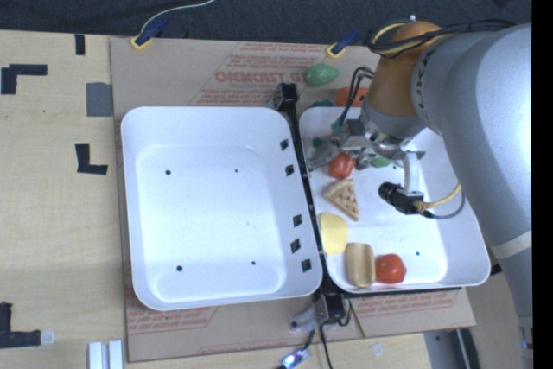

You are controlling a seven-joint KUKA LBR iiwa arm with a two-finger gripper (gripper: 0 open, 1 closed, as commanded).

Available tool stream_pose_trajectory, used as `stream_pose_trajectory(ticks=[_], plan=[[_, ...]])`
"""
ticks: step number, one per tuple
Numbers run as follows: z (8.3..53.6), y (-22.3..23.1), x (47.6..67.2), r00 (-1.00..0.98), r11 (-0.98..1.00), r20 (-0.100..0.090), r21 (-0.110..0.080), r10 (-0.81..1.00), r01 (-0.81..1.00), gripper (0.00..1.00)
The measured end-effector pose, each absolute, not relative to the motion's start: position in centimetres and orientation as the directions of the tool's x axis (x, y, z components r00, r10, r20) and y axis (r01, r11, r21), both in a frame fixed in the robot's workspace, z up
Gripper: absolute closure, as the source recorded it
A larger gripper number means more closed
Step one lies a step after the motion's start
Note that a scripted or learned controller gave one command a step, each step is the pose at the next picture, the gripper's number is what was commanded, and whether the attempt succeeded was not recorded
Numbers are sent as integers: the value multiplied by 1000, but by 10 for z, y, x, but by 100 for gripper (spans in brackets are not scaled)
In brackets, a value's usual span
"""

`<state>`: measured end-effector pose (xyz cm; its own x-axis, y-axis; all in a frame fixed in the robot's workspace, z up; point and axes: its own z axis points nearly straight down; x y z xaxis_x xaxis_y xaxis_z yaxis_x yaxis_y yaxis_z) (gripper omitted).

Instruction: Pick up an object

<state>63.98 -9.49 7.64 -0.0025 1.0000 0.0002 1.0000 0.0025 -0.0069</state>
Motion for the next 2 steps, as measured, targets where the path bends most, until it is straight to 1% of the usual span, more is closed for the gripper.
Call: stream_pose_trajectory(ticks=[1, 2], plan=[[96, -96, 643, -2, 2, -1, 2, 1000, 1000, 100], [191, -32, 671, -9, 8, 2, 10, 1000, 1000, 100]])
